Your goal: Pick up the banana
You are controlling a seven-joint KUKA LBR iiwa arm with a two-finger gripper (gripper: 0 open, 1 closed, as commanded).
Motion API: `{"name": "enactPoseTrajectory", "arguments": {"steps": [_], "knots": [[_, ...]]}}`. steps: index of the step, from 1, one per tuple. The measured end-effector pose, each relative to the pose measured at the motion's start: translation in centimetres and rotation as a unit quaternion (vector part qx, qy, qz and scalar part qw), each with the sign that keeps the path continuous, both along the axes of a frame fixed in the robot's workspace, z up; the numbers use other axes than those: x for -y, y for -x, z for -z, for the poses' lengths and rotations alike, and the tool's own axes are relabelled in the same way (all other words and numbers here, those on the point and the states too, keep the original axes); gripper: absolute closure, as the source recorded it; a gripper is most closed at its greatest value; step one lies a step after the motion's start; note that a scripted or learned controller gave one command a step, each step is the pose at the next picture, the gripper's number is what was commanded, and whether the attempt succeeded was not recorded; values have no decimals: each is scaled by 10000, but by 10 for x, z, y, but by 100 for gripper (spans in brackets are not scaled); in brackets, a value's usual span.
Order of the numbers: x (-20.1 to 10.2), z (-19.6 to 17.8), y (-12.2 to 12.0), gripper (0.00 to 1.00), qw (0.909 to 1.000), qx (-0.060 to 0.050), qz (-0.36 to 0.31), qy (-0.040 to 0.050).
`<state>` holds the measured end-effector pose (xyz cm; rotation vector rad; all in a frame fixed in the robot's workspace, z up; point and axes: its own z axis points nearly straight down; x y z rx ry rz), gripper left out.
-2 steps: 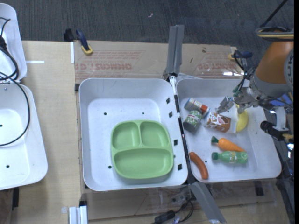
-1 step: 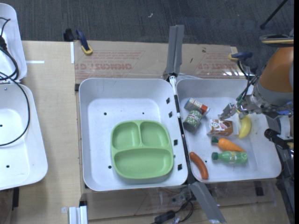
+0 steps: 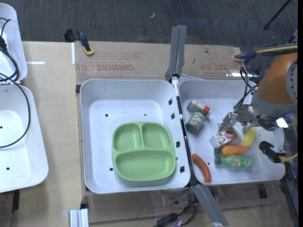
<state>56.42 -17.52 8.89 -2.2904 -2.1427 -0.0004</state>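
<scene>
Two shallow white bins sit side by side on the bench. The left bin (image 3: 94,126) holds a green divided plate (image 3: 143,151), set toward the bin's near right corner, with bare floor along its far and left edges. The right bin (image 3: 208,86) carries all the small things, crowded in its right half. A small can (image 3: 199,108) and a green-labelled can (image 3: 195,122) lie near the bin's left wall, toward the far side. A red sausage (image 3: 202,167) lies by the near left corner. A carrot (image 3: 233,150) sits just above a green bottle (image 3: 233,161) near the near edge, and a small red-and-white packet (image 3: 225,137) lies just beyond the carrot. The banana (image 3: 249,137) lies near the right edge of this bin, just right of the packet and carrot. The gripper (image 3: 230,121) hangs over the packet, just left of the banana; whether it is clenched or released cannot be told. Open floor remains along the far edge.
</scene>
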Motion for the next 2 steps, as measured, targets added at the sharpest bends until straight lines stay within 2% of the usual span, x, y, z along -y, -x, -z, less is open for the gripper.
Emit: {"name": "enactPoseTrajectory", "arguments": {"steps": [1, 2], "knots": [[9, 1, -20, 0, 9842, 5, -1771, 5], [27, -1, -4, 0, 9858, 32, -1674, -116]]}}
